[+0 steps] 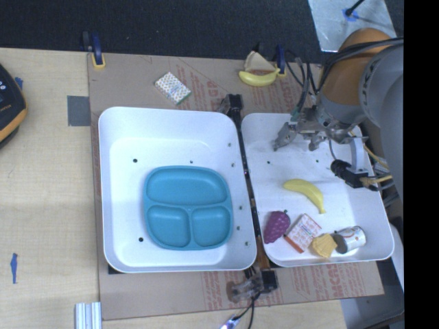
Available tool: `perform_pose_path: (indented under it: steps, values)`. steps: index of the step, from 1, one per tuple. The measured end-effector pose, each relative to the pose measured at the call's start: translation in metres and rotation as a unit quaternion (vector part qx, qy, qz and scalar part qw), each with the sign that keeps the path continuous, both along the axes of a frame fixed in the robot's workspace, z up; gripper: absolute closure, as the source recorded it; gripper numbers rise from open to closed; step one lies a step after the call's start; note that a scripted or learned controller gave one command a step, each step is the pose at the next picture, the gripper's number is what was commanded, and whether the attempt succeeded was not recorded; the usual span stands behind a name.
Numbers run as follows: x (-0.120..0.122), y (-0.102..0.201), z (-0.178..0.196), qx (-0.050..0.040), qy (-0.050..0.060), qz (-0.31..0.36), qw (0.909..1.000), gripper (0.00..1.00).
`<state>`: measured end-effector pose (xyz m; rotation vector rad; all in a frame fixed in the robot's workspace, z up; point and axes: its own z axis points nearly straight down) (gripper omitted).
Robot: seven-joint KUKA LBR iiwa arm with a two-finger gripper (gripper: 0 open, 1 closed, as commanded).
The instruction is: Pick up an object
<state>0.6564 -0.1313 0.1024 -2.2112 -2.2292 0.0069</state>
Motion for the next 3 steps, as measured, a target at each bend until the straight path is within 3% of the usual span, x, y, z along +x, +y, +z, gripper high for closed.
perform_pose_path:
  steps: [1,2,3]
  values:
    - [-0.052,0.018,-0.011,0.0005,0.000,-0.002,1.0000,0.00]
    - [-0.095,-0.016,-0.011,0.0003,0.000,-0.002,1.0000,0.00]
    - [-0.095,-0.017,0.000,-0.0001,0.000,0.000,1.0000,1.00]
